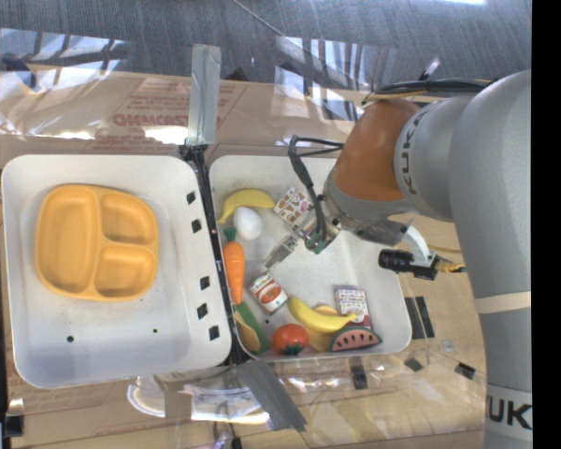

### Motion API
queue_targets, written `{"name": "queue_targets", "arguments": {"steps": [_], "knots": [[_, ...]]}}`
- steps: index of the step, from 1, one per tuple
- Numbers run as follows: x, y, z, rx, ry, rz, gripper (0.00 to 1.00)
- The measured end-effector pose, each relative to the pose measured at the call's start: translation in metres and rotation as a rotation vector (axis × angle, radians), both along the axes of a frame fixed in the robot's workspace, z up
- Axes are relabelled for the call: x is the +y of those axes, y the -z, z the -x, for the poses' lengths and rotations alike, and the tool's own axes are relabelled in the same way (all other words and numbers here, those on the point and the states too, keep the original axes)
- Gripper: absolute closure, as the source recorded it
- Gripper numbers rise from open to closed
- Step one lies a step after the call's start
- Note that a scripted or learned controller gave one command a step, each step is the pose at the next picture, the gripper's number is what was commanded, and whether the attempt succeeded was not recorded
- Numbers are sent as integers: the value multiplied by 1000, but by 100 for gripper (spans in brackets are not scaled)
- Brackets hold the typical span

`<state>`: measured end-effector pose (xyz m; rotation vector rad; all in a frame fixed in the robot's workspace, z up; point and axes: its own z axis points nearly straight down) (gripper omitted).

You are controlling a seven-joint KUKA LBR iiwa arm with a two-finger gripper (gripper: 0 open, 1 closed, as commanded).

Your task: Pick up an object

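Note:
The right bin (393,297) holds several toy foods. A yellow banana (246,199) and a white egg (249,223) lie at its far left, with an orange carrot (235,267) below them. A small can (269,293), a second banana (320,318), a red tomato (290,339) and a watermelon slice (355,339) lie toward the near edge. A patterned packet (293,204) sits just left of my gripper (299,239). The gripper hangs low over the bin's middle, above bare floor between the packet and the can. Nothing shows in its grasp.
The left bin (37,344) holds a yellow divided plate (95,241). A second small patterned box (351,300) rests by the near banana. A hot-dog-like toy (248,330) lies against the right bin's left wall. The grey arm covers the right bin's far right corner.

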<state>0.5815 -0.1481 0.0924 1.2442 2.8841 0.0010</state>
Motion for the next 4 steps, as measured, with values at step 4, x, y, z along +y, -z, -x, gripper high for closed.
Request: {"name": "queue_targets", "arguments": {"steps": [4], "knots": [[35, -4, 96, -15, 224, 8, 0]]}}
